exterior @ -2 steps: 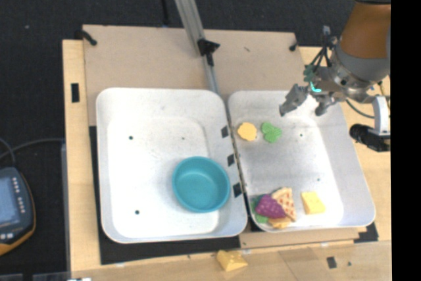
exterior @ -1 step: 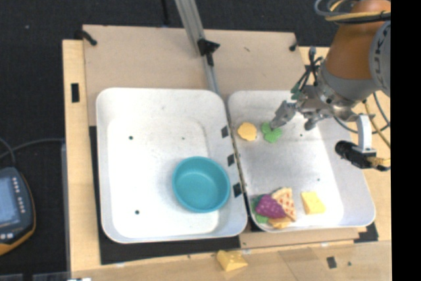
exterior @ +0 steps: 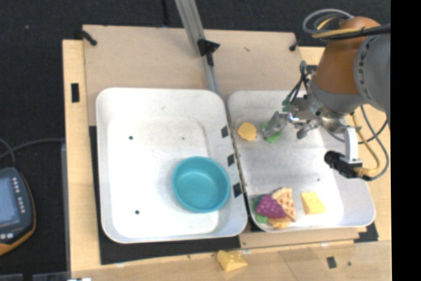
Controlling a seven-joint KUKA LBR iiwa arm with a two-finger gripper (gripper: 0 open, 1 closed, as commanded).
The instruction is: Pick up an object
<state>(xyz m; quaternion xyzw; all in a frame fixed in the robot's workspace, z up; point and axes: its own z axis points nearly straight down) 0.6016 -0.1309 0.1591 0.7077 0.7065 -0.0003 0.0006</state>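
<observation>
Black flooring surrounds a pale wooden bench (exterior: 145, 59) that carries two shallow white bins side by side. Nearest the task is a small green object (exterior: 272, 135) lying on the floor of the right bin (exterior: 289, 171), just beside the left-hand fingertip of the gripper (exterior: 287, 125) and seemingly touching it (whether it sits between the fingers or only against one is too small to settle). The jaws look spread apart, with nothing clearly clamped, so I judge the pick not yet made: the approach is done, while closing on the piece and lifting it are left. Just left of the jaws, past the green piece, lies a round yellow object (exterior: 247, 132). Well below the jaws, toward the bin's near rim, a purple object (exterior: 268, 206) lies against a waffle-patterned wedge (exterior: 284, 203), with a yellow block (exterior: 312, 203) just beside them. Far to the left and lower, in the left bin (exterior: 131, 108), sits a teal bowl (exterior: 201, 183), upright. Lower left of the jaws, outside both bins on the bench edge, rests a yellow wedge (exterior: 231, 260). Above and left of the jaws a grey metal post (exterior: 186, 0) slants across the board
</observation>
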